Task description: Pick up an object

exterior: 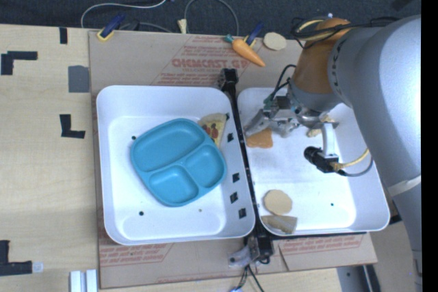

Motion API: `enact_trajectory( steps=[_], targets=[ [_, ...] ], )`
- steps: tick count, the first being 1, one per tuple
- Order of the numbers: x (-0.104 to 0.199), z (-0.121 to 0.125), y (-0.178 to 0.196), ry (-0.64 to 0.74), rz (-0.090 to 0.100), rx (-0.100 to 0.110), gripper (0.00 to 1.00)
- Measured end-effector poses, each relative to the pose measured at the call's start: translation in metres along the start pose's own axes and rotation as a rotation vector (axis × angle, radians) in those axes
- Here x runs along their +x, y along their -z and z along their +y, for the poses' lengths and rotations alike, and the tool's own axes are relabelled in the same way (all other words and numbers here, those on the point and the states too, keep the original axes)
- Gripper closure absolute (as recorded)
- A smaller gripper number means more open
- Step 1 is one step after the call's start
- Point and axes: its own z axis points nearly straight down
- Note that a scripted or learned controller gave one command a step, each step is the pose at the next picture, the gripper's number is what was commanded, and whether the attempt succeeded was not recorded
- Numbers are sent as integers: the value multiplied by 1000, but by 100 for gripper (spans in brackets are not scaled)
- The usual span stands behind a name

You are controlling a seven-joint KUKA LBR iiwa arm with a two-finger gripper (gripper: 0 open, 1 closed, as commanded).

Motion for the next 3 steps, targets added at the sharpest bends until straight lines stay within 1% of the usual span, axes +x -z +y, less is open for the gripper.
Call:
enact_trajectory(
  steps=[1, 2, 3],
  targets=[
    [-14, 30, 1, 0, 2, -3, 0],
    [-4, 7, 1, -2, -1, -4, 0],
    [-16, 18, 1, -1, 2, -2, 0]
  ],
)
